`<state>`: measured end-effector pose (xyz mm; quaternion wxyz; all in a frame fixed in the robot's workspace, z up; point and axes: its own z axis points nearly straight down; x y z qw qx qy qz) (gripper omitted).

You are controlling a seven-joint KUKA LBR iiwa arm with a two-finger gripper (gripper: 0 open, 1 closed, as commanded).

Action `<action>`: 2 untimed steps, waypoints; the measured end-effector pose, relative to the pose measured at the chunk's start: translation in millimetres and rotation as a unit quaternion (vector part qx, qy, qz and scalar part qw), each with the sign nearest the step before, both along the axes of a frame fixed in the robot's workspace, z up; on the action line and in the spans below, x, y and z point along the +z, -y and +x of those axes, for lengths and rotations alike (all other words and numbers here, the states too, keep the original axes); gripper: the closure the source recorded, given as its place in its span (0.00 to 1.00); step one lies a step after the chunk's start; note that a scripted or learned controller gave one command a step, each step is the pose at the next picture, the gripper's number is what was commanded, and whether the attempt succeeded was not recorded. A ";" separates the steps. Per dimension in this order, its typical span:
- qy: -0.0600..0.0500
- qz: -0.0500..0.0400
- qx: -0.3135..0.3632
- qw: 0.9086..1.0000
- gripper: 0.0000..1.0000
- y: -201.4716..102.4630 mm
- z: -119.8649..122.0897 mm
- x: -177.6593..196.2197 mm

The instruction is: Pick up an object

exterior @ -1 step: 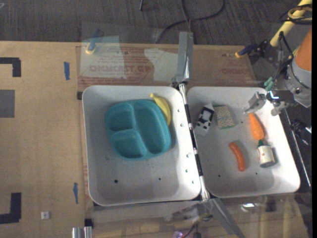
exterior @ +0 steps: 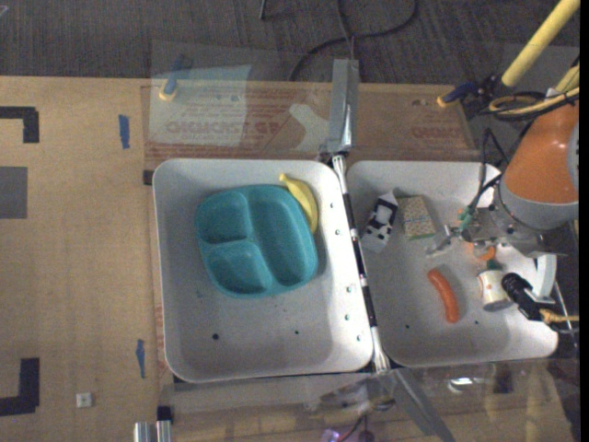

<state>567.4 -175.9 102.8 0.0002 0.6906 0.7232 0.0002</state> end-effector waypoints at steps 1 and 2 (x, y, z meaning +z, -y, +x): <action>0.002 0.010 0.043 0.999 0.00 16.0 54.4 -12.8; -0.006 0.008 0.048 0.999 0.00 34.7 101.9 -14.3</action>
